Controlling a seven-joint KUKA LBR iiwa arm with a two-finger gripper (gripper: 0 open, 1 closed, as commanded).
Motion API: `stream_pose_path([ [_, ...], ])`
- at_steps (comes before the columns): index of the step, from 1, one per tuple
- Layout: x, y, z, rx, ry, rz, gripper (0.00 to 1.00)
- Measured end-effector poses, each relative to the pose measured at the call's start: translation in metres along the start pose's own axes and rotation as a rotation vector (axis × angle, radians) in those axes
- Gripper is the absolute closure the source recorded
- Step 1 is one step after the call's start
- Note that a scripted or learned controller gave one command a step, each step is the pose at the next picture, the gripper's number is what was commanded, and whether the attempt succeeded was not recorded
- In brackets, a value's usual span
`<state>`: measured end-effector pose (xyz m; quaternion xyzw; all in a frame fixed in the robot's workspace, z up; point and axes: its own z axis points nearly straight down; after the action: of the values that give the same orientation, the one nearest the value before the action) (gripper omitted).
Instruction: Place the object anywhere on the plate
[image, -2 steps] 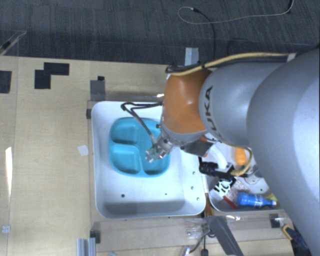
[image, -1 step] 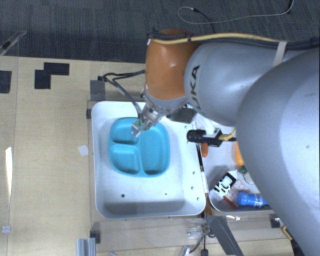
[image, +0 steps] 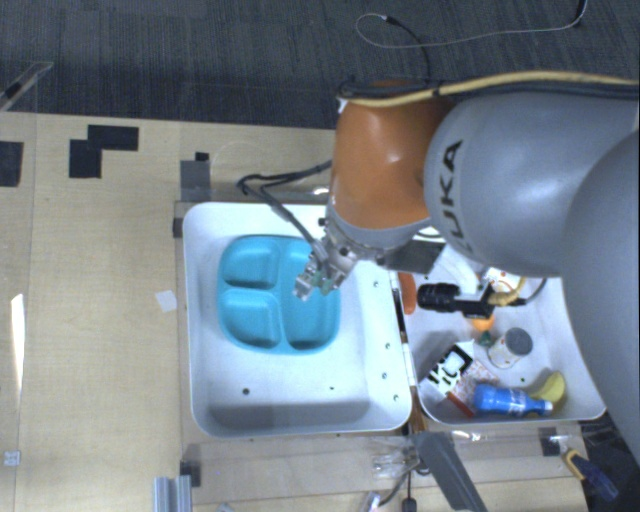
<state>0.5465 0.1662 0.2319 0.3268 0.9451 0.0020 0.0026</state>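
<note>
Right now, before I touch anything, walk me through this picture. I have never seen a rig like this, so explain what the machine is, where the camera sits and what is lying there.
This is one photo from a camera fixed above a bench, looking down at a slant. The big grey shape with the orange band is a robot arm reaching in from the right. Its gripper, the claw at its tip, hangs over a blue divided plate in the left white bin. Whether it grips anything is too small to tell. The right white bin holds loose items, among them a blue bottle and a yellow object.
</note>
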Motion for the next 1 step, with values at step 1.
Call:
stream_pose_path([
  [1, -0.0641, 0.0596, 0.0008, -0.001, -0.002, -0.052, 1.0],
])
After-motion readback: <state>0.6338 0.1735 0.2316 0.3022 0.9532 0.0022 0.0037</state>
